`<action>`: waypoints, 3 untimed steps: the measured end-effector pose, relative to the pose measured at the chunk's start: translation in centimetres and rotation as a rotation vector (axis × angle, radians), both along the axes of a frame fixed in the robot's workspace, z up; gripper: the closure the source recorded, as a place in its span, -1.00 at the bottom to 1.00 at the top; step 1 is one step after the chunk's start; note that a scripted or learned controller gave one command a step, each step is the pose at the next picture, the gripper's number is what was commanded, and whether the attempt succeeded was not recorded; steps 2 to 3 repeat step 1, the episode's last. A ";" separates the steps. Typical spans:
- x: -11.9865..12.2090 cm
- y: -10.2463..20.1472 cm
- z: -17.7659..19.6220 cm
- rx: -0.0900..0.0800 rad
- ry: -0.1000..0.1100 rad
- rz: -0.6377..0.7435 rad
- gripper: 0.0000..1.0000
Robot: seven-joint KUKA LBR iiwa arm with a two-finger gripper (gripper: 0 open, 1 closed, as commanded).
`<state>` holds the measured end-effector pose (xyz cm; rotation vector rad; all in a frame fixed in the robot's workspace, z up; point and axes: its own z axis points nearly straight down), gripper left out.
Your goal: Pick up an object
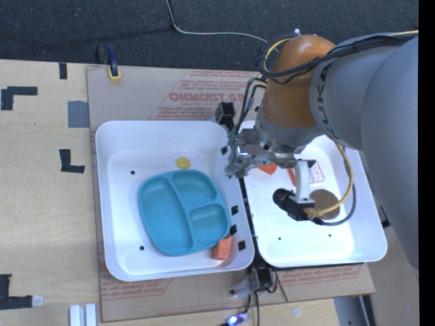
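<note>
Camera view: a slanted look down at two white bins.
Arm point(370, 87): grey, with an orange band point(299, 56); it reaches in from the right of the blue plate point(182, 211).
Left bin point(103, 182): holds the blue plate, which lies flat with three compartments.
Right bin point(340, 246): just right of the blue plate, across the shared rims.
Gripper point(238, 160): up and to the right of the blue plate, over the seam between the bins; nothing is seen in its grip.
Grip state: I cannot tell whether it is released or clenched.
Brown disc point(326, 199): well right of the blue plate, in the right bin.
White card point(315, 173): red print, up and right of the blue plate, just above the brown disc.
Orange block point(221, 250): touching the blue plate's lower right corner.
Red piece point(269, 170): right of the blue plate, just beside the gripper.
Yellow piece point(183, 162): just above the blue plate's top edge.
</note>
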<state>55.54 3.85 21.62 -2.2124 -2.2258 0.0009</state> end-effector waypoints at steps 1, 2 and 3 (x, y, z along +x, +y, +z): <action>0.4 6.2 0.9 0.000 -0.001 0.003 1.00; 0.4 6.2 0.9 0.000 -0.001 0.003 1.00; 0.4 6.2 0.9 0.000 -0.001 0.003 1.00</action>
